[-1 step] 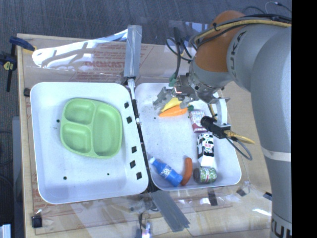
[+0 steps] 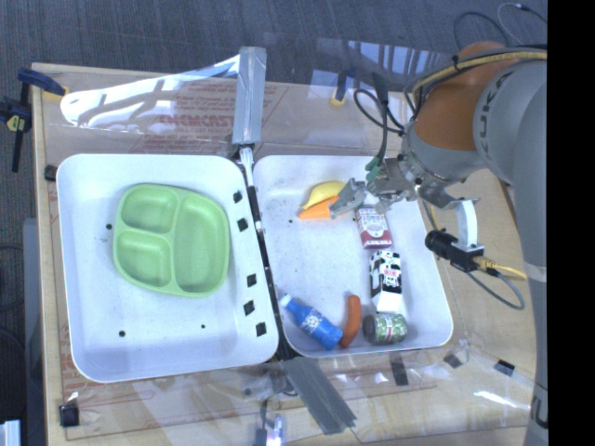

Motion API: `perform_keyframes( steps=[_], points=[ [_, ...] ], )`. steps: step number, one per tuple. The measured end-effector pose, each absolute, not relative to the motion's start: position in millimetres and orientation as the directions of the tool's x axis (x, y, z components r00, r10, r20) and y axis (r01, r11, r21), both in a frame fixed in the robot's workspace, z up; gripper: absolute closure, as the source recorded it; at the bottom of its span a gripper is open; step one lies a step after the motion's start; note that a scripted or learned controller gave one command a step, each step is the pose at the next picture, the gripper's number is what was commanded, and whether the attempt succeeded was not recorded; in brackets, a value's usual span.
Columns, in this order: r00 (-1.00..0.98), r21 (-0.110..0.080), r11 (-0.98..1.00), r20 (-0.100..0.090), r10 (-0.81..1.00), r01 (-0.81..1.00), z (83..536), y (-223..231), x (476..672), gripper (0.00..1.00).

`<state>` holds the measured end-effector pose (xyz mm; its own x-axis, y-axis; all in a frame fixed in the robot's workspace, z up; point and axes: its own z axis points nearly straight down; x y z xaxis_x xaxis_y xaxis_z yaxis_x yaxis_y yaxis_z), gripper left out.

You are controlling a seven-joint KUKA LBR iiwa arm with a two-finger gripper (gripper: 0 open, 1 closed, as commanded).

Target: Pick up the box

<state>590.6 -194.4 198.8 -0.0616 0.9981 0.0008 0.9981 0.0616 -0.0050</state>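
Bench front carries the near rims of two white bins. Right bin (image 2: 279, 249) holds, along its near edge, a blue bottle (image 2: 310, 321) lying tilted, a red-orange sausage-shaped item (image 2: 351, 318) touching it on the right, and a green can (image 2: 387, 327) on its side just beside that. Above the can lies a black-and-white cow-pattern carton (image 2: 386, 280), lengthwise, its near end touching the can. Next beyond, end to end with the carton, lies the box (image 2: 374, 228), red and white, flat on the bin floor, right of centre. Left bin (image 2: 74, 277) holds a green divided plate (image 2: 172, 240), three compartments, sitting flat near its middle.

Further back in the right bin, a yellow banana (image 2: 324, 192) rests against an orange carrot-like piece (image 2: 315, 211). Gripper (image 2: 359, 196) sits low at the far end of the box, between it and the banana. Fingers appear spread, with nothing between them. Grey arm with its orange band (image 2: 451, 110) enters from the right, cables trailing over the bin's right rim.
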Motion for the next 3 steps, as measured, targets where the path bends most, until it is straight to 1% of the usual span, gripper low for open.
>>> perform_keyframes(
  steps=[1,2,3],
  points=[
    [-0.115,-0.003,0.115,0.001,0.993,0.993,192,-209,591.2,0.0],
    [-0.085,-0.005,0.085,0.0,0.996,0.996,96,-208,603.6,0.0],
    [-0.001,0.0,0.001,0.0,1.0,1.0,190,-210,657.4,0.0]
  ],
)
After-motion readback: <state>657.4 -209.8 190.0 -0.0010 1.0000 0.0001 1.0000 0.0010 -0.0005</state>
